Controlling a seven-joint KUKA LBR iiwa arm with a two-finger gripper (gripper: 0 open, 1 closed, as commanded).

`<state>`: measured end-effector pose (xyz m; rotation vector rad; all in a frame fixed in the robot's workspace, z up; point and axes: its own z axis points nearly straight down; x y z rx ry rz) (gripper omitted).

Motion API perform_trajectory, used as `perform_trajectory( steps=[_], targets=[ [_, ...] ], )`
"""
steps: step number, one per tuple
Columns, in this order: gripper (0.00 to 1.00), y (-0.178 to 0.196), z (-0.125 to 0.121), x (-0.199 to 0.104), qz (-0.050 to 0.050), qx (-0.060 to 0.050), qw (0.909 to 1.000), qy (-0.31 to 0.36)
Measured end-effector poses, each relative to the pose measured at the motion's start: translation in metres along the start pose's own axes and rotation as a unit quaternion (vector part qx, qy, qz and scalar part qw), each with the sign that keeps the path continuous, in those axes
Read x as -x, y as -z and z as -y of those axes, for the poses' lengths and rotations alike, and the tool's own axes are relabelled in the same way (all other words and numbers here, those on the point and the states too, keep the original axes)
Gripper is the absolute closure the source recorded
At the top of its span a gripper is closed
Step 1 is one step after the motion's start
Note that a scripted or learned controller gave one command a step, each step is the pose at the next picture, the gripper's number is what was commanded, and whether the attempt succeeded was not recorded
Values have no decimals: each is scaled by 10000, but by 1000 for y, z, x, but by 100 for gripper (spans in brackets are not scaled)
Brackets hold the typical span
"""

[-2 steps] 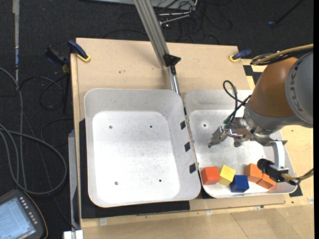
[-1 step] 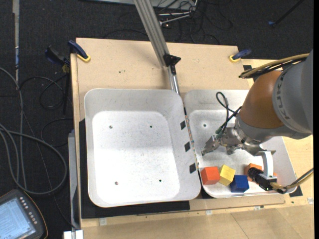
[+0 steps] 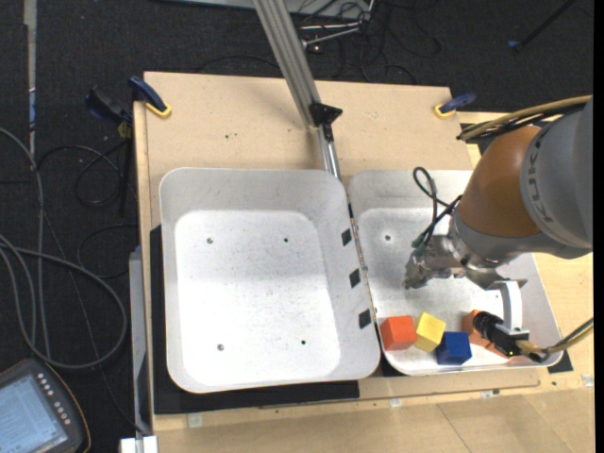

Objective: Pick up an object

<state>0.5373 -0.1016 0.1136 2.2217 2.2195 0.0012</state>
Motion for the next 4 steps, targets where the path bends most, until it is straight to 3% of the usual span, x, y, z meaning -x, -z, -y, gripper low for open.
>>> perform_trajectory(
  steps=[2, 3, 4],
  targets=[
    [100, 101, -2, 11, 10, 30, 10000, 14],
    [100, 154, -3, 0, 6, 29, 10000, 28],
    [100, 138, 0, -54, -8, -6, 10000, 45]
  ],
)
